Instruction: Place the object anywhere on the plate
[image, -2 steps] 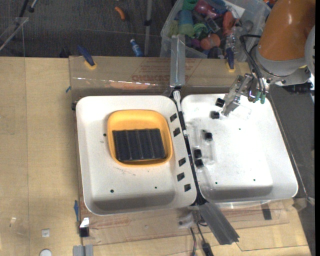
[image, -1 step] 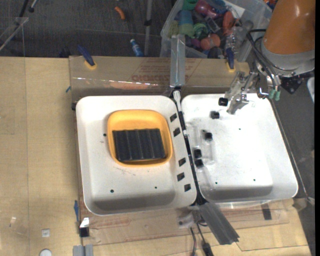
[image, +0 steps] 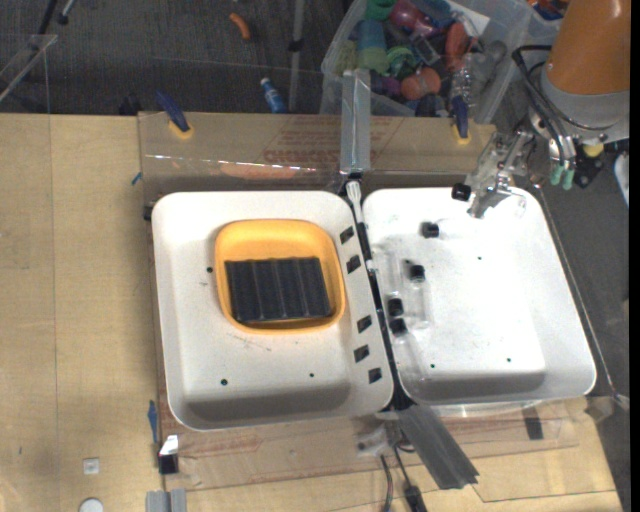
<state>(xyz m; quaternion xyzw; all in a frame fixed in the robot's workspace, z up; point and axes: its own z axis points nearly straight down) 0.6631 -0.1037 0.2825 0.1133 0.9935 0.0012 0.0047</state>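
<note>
The slab (image: 277, 288) is a dark, flat rectangle with ribs running along its length. It lies flat inside the plate (image: 275, 232), square to the yellow rim and covering most of the floor. By how things lie, I judge the placing done. It looks stiff and fairly light, like moulded plastic or rubber, though I cannot tell which. It does not look fragile, and the ribbed top should be less slippery than a smooth face. If I had to take it again, I would close across its short width near the middle. The raised plate rim sits close around its edges, so I would come straight down and expect little room. I see no label or brand on the slab or plate. The plate sits in the left bin (image: 190, 370). My gripper (image: 487, 195) hangs over the far corner of the right bin (image: 500, 340), well apart from the slab, and I cannot tell whether it is released or clenched. A few small black bits (image: 430, 229) lie in that bin. The board (image: 300, 140) behind the bins bears faint red print, too blurred to read.
</note>
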